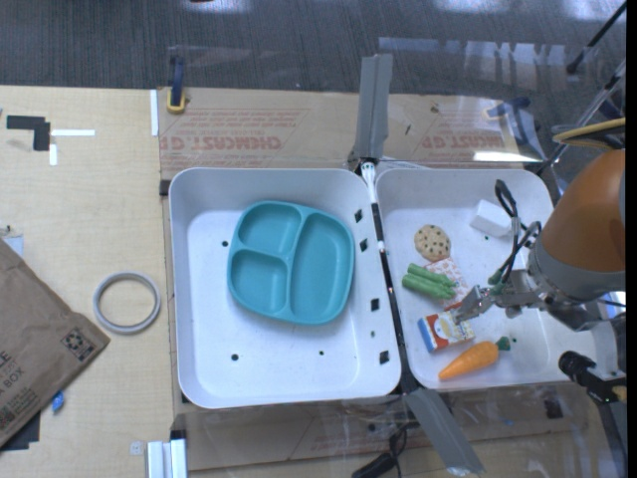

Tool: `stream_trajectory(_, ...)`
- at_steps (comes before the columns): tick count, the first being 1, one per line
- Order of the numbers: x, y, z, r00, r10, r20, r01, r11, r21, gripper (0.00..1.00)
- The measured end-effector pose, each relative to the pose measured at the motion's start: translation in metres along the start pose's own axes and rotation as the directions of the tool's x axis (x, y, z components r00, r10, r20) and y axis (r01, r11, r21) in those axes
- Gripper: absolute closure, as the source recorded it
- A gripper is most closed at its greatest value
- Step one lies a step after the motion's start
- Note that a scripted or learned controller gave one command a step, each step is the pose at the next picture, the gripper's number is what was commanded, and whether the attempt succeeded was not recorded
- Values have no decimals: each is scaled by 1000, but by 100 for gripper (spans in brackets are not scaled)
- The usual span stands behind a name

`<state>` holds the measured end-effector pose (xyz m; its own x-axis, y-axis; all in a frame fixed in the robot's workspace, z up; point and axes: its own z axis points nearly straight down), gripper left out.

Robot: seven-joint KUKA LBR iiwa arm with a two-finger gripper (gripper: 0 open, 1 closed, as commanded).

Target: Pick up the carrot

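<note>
While the arm (pixel 587 232) reaches in over the right bin (pixel 528 192), its tool (pixel 476 300) hangs low above that bin's middle, and whether the tool is spread or pressed together cannot be told from this angle. Taking the tool as the mark, the carrot (pixel 469 358) lies below it, nearer the camera, close to the bin's front wall, apart from the tool and not touched by it; the carrot lies slantwise with its green stub end toward the arm. Between tool and carrot, just under the tool's tip, sits a small carton (pixel 444 331), red, white and blue, which seems to touch the carrot's upper side. Left of the tool lie green pods (pixel 430 283), and past them, farther from the camera, a cookie (pixel 432 240) with a pinkish item just below it. Beyond the tool toward the bin's far right corner rests a white block (pixel 490 217). Well to the left of the tool, the left bin (pixel 199 297) holds a teal divided plate (pixel 293 262). Farther left still, on the wooden surface (pixel 80 197), lie a tape ring (pixel 126 301) and a brown cardboard box (pixel 35 352).
</note>
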<state>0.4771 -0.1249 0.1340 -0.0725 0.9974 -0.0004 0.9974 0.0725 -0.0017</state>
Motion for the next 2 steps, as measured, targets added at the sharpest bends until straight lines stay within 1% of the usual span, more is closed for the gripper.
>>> stream_trajectory(1, 7, 1, -68, 1000, -7, 1, 7, 1000, -1, 0)
stream_trajectory(2, -4, -1, -20, 990, 140, 0, -140, 990, 3, 0)
